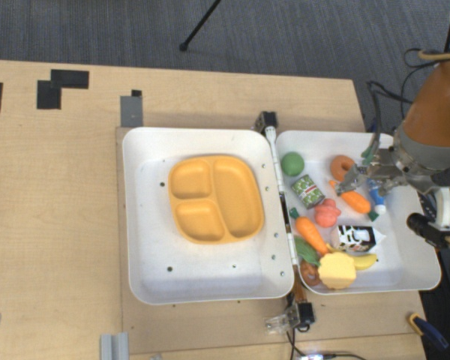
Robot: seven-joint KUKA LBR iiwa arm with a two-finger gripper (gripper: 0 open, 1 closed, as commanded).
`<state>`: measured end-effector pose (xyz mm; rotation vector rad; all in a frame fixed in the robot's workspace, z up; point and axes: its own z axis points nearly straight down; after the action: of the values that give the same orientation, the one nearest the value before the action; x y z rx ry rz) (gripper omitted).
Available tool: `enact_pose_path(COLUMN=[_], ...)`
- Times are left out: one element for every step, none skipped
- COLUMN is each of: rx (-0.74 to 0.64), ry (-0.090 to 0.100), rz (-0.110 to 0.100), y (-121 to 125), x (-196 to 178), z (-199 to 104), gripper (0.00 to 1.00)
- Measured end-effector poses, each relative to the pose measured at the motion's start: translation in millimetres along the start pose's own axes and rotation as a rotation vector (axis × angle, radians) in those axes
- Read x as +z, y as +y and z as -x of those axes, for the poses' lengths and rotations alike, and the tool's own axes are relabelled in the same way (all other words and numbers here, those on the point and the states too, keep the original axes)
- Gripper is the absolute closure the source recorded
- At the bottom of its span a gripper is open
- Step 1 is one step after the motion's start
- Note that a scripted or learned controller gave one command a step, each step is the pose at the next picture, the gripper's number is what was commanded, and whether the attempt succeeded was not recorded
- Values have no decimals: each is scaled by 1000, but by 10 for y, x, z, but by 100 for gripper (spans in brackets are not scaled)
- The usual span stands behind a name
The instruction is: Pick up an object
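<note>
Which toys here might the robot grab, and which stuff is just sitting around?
For the job:
gripper
green ball
carrot
pink toy
yellow block
green can

Just lying about:
orange divided plate
left bin
black marks on the bench

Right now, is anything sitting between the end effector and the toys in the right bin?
Nothing visible does. The end effector hangs directly over the orange ring and the small carrot in the right bin.
</note>
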<state>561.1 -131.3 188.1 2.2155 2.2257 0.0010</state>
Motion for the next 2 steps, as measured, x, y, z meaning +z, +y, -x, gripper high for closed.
enact_pose_path(rx=[-397, -399], ry=[-1, -2], rz=[4, 8], y=[140, 155], x=[857, 750], z=[16, 9], gripper=[0, 100])
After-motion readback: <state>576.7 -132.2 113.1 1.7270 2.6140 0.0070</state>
